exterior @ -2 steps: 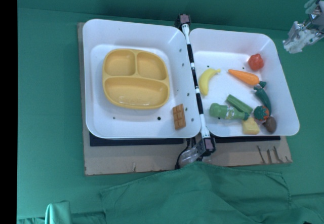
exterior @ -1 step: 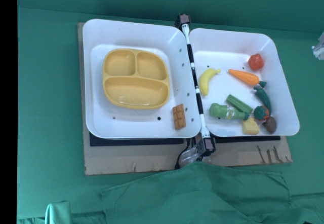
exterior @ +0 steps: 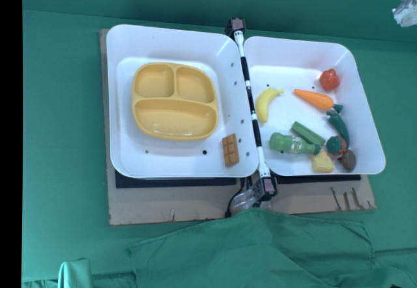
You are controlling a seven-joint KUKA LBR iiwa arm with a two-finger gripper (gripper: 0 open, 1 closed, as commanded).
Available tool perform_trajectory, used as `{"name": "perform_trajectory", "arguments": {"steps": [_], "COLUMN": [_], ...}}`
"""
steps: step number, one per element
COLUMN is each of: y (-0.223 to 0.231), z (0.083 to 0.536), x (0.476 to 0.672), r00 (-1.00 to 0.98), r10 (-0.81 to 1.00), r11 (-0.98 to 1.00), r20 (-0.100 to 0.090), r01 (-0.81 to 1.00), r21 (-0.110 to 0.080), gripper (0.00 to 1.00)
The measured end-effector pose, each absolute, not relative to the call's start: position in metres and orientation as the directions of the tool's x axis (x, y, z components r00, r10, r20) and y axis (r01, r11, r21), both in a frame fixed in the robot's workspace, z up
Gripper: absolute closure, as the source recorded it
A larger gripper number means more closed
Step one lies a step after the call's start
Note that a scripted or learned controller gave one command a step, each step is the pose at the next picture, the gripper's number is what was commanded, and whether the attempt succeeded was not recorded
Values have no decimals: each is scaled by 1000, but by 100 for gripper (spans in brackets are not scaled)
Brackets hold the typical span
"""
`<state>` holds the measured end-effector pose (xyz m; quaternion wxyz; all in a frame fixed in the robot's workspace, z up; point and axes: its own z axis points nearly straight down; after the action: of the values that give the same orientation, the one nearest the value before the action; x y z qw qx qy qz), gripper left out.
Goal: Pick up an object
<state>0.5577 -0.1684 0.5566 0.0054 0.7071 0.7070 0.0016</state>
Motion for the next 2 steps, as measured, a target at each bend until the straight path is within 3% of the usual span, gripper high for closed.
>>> {"name": "perform_trajectory", "arguments": {"steps": [1,2], "y": [-188,-188], "z": [589,600], "x": [518,519], "r00": [6,9], "r10": [1000,1000], "r11": [-6,-9], "r20": [-5,-7], "r01": [1000,1000], "r21": [10,13], "gripper": [100,100]}}
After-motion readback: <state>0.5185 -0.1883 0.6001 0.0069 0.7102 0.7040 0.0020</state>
